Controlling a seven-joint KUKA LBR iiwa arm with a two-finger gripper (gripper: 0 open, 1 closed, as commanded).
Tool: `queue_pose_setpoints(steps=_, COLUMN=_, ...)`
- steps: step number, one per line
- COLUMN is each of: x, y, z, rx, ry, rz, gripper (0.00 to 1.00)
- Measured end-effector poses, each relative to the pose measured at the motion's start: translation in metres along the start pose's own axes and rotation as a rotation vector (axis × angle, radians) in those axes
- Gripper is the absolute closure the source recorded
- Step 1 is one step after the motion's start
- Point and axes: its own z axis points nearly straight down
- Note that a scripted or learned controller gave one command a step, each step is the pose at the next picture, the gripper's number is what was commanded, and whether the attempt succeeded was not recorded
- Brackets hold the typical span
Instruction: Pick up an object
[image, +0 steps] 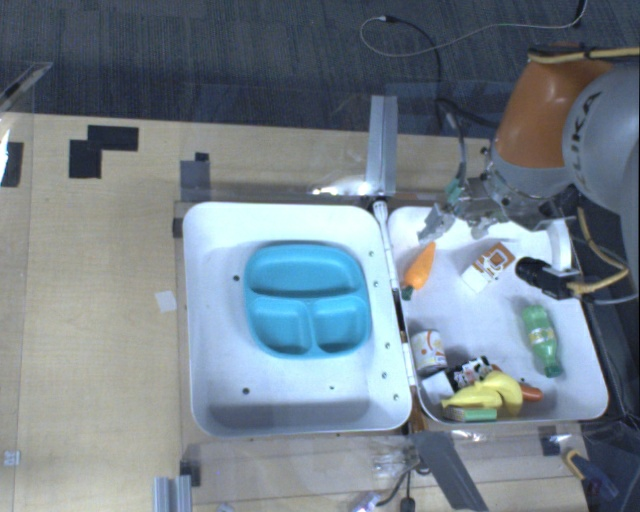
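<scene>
My gripper (460, 225) hangs over the back of the right bin (598, 385), open, with nothing between its fingers. Just below and left of it an orange carrot (420, 266) lies close to the bin's left wall. A small white box with a brown print (489, 265) rests just below the gripper to the right. A green bottle (540, 340) lies near the right wall. At the front sit a white can with an orange label (430, 348), a yellow banana (485, 392) and a small black and white item (468, 373).
The left bin (215, 400) holds a blue divided tray (305, 298) in its middle. A metal post (382, 140) stands behind the wall between the two bins. The arm's orange band (535, 110) and grey body rise at the right.
</scene>
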Motion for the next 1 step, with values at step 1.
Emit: queue_pose_setpoints(steps=1, x=-0.0279, y=-0.0010, z=0.1103, rx=0.003, ry=-0.001, rz=0.042, gripper=0.00)
